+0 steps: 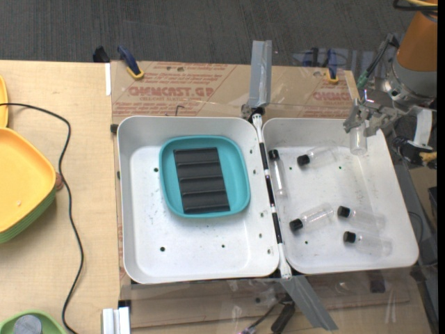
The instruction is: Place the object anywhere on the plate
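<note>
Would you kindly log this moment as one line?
tool: over right bin far edge | vials: in right bin | teal plate: left bin, black insert only

— What sort of place is this?
— A robotics lab, by the look of it — a wooden bench (55,96) on grey carpet (174,12), two white bins (139,256) clamped over a protective sheet (181,89), cables (69,207) trailing, clear sample vials (316,218) scattered about.
</note>
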Available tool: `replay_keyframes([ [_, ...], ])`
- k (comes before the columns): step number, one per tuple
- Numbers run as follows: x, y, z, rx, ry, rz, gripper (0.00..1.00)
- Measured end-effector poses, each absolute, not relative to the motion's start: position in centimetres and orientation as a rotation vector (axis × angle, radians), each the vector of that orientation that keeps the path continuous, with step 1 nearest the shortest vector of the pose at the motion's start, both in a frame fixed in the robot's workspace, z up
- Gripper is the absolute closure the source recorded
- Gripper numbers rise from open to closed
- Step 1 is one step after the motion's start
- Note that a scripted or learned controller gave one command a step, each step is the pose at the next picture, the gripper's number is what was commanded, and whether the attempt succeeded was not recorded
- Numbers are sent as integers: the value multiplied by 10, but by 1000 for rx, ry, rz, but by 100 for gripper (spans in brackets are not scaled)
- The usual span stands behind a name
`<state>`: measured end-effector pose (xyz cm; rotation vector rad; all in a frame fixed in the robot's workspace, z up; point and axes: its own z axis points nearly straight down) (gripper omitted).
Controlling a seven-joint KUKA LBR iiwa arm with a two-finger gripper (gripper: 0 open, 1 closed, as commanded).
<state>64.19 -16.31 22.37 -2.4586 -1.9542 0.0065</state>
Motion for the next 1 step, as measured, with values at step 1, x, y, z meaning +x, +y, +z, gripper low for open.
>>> replay_keyframes([
  [1,617,-87,190,-2470,-1938,6,100],
])
